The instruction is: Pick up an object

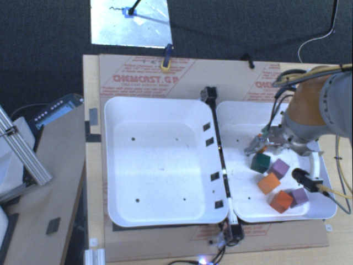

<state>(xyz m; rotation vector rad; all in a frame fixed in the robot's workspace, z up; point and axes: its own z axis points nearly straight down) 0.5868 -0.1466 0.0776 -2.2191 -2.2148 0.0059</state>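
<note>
On the bench, two shallow white bins side by side over a printed board:

1. Left bin [118, 115]: white, bare floor with a few small dark holes.
2. Right bin [234, 120]: white, touching the left bin along a central seam fitted with small black clips. Holds all the blocks, gathered in its near right part.
3. Green cube [260, 162]: dark green, nearest the seam of the group, directly below the gripper tip and very close to it; whether they touch cannot be told.
4. Lilac block [280, 168]: just right of the green cube, tilted.
5. Orange block [268, 183]: in front of the green cube and lilac block, close to both.
6. Red-orange block [281, 201]: nearest the front wall of the right bin.
7. Small purple block [299, 196]: beside the red-orange block, touching or nearly so.
8. Arm [317, 112]: grey with orange band, entering from the right above the right bin.
9. Gripper [258, 144]: metallic, lowered over the bin floor just above the green cube. How far apart its tips stand cannot be told; no block is seen between them
</note>
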